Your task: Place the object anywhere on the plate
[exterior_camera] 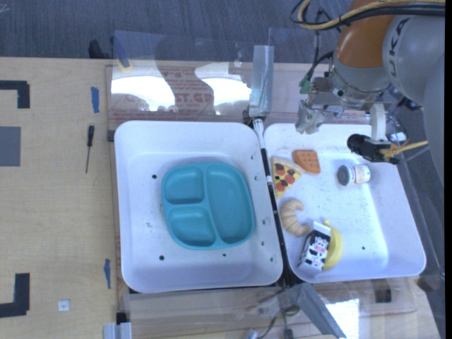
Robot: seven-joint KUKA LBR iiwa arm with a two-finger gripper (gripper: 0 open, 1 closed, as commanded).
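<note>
A teal plate (209, 205) with three compartments lies in the left bin (134, 154). The right bin (395, 224) holds several toy foods: a pizza slice (283, 176), an orange waffle square (306, 161), a small can on its side (352, 174), a croissant (292, 215), a cow-patterned milk carton (316, 248) and a banana (334, 248) against the carton. My gripper (311, 122) hangs over the right bin's far left corner, just beyond the waffle and the pizza slice. I see nothing held in it.
A raised divider (269, 189) separates the two bins. A clear panel with a metal post (260, 83) stands behind them. A black and yellow piece (374, 148) on the arm reaches over the right bin's far edge. A screwdriver (89, 147) lies on the bench at left.
</note>
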